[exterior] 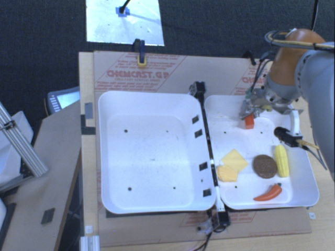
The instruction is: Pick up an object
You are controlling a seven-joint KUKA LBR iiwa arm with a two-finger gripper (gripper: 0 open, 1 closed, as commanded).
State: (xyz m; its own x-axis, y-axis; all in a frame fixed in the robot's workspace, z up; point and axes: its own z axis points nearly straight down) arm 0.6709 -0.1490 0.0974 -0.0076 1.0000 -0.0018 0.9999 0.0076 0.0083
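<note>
jaws (250,114) over small orange block (249,122) in right bin (309,192), grip state unclear tbh. block looks light, rigid; pinch flat sides.

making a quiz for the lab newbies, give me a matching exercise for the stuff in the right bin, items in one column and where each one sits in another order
Items:
1. corn cob
2. red chili pepper
3. brown round patty
4. small orange-red block

Places:
A. near the front edge of the right bin
B. right below the gripper, toward the bin's back
C. along the bin's right side, beside the patty
D. between the yellow cheese slices and the corn

Pairs: 1-C, 2-A, 3-D, 4-B
</note>
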